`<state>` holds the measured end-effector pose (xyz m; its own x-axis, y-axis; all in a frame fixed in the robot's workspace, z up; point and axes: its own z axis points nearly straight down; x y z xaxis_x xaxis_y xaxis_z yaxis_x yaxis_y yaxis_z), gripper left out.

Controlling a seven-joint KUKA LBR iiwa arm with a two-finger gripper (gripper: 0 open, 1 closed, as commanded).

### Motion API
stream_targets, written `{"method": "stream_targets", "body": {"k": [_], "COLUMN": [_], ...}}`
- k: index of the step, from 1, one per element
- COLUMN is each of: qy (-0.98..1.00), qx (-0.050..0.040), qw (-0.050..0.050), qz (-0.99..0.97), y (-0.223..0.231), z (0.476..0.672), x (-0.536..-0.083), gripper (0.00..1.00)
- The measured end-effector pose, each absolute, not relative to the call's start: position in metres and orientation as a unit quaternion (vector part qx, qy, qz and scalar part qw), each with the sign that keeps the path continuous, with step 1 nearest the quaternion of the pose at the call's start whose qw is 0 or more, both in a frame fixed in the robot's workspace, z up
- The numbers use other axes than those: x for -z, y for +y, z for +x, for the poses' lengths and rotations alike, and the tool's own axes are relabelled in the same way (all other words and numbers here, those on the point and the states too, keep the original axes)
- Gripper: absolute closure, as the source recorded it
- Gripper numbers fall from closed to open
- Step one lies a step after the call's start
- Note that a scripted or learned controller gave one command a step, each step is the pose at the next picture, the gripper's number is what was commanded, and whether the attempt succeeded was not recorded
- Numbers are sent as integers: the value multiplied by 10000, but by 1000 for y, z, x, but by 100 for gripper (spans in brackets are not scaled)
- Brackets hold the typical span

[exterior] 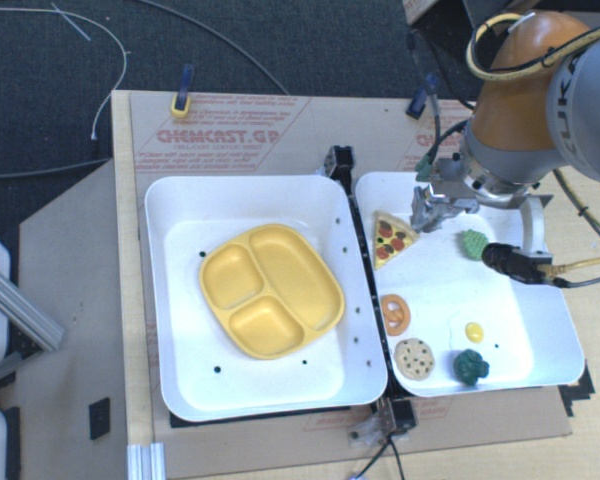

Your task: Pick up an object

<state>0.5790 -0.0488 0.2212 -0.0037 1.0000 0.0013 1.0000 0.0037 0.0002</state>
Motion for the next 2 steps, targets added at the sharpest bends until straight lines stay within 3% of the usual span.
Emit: {"method": "stream_targets", "body": {"k": [2], "qy": [-7091], "qx": [18], "qw": [-7], "qz": [-7051], "y": [53], "z": [616], "x": [-239], "gripper": [100]}}
